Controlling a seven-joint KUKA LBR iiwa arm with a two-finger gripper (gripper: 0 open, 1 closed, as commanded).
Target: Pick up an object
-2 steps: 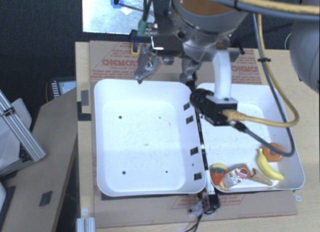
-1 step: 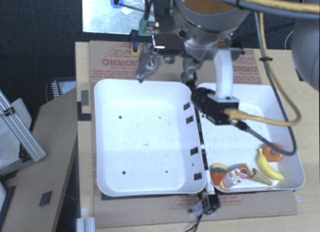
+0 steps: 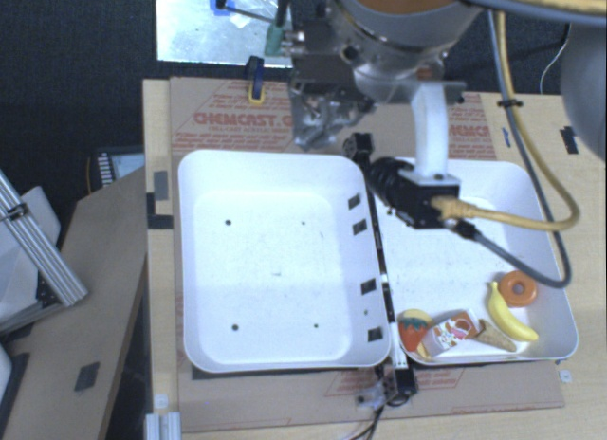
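Camera view: looks down at a slant on two shallow white bins set side by side on a tabletop (image 3: 156, 125) covered with brown printed card.

Landmark: the divider (image 3: 377, 258) where the left bin (image 3: 275, 260) and the right bin (image 3: 541, 329) meet; places below are given from it.

Task things: a small cluster lies in the right bin's near corner, just right of the divider's near end: a banana (image 3: 508, 315), an orange ring-shaped piece (image 3: 518, 288) touching its far end, a red and white packet (image 3: 448, 334), a round red and yellow item (image 3: 414, 326) closest to the divider, and a small tan piece (image 3: 497, 337) beside the banana.

Tool: the tool (image 3: 321, 116) hangs at the divider's far end, above the bins' back rims and well apart from the cluster. It is blurred and dark, so I cannot tell how far it is parted; nothing is seen in it.

Step in hand: judged as the approach, with no grasp begun.

Doing it well: travel along the divider toward the near corner, choose the banana since it lies at the cluster's outer side, straddle its narrow width, and keep off the bin wall.

Risk: items crowd together, so a descent may nudge neighbours or catch two.

Surface: smooth white plastic; things may slide.

Room: dark floor beyond, a bright metal sheet (image 3: 213, 7) behind the tabletop, aluminium framing (image 3: 38, 248) far left of the divider.
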